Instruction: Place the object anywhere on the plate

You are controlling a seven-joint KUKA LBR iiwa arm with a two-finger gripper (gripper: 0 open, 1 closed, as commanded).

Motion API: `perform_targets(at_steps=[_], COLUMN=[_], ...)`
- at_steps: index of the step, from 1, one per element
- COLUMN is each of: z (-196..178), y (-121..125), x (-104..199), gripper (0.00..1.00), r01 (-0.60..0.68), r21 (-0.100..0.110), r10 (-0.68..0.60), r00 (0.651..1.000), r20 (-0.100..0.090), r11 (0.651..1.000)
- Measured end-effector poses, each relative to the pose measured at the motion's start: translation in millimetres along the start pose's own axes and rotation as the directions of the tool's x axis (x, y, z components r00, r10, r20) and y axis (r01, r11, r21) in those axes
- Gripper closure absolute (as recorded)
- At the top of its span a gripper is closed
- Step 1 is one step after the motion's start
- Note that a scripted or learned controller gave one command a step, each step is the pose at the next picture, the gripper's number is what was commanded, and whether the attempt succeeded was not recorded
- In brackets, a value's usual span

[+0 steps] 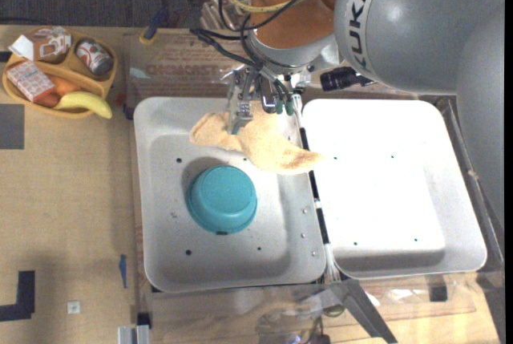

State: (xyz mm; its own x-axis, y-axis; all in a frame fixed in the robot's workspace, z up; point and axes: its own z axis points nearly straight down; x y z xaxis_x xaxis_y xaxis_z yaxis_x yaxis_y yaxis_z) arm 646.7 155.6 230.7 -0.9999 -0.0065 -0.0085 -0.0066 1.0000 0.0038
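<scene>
A teal round plate [223,198] lies in the left bin [160,246], near its middle. A tan, floppy, flat object [268,148] hangs just behind and to the right of the plate, and its right tip reaches over the rim between the two bins. My gripper [238,123] points down at the object's upper left part, its fingers shut on the tan material. The object's left end sticks out past the fingers towards the bin's back wall.
The right bin [385,182] lies next to the left one. A yellow tray [56,78] with a banana and packaged food stands on the bench at the far left. The arm's large grey body covers the upper right.
</scene>
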Motion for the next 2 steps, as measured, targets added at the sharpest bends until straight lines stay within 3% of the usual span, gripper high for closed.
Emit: perform_targets(at_steps=[1, 2], z=[2.7, 2.0], y=[52.1, 52.0], x=[4.4, 4.2], gripper=[1.0, 0.0], r01=[-0.001, -0.002], r21=[0.0, -0.001], r10=[0.001, 0.002], r00=[1.0, 1.0], r20=[0.0, 0.001], r11=[1.0, 1.0])
